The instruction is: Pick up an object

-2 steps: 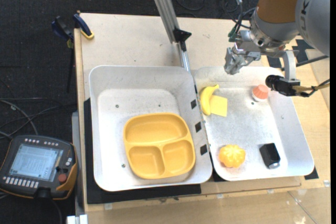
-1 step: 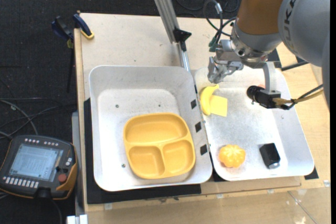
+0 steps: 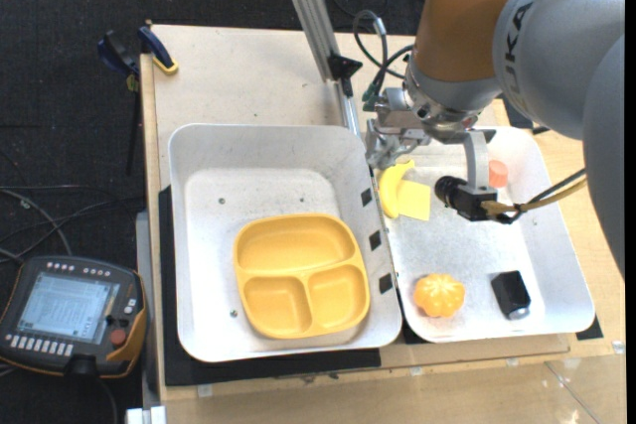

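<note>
Right of centre, over the right bin's (image 3: 556, 243) upper left corner, I see my gripper (image 3: 390, 152) poised just above a yellow piece (image 3: 402, 196); whether it grips anything I cannot tell. Lower in that bin sit an orange fruit (image 3: 438, 295) and a black block (image 3: 511, 293). Left bin (image 3: 199, 164) holds a yellow divided tray (image 3: 298, 275).

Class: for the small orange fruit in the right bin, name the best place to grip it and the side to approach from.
Grip the orange fruit across its widest middle, coming straight down from above. It looks round and sits apart from the black block, so the fingers likely have room either side.
</note>
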### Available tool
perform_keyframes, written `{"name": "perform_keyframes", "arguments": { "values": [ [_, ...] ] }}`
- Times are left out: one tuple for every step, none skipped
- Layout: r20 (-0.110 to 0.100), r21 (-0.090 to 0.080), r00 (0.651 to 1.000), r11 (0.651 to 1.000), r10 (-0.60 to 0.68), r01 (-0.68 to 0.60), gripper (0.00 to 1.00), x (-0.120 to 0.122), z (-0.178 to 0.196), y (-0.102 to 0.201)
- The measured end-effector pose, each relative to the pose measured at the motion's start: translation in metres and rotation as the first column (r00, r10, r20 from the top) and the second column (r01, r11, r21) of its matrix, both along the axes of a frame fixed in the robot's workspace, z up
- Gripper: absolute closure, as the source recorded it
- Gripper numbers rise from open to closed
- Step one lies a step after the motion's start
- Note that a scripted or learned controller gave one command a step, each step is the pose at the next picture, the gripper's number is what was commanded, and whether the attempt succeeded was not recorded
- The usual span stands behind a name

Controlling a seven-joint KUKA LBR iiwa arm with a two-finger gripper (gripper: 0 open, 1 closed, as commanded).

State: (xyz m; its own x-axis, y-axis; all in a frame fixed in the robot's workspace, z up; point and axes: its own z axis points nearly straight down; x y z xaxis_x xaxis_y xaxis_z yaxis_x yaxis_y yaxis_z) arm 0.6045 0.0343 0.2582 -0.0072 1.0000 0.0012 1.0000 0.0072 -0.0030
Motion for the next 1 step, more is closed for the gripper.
{"name": "perform_keyframes", "arguments": {
  "values": [
    [0.001, 0.001, 1.000, 1.000, 0.001, -0.001, 1.00, -0.0060, -0.0053, 0.0540]
  ]
}}
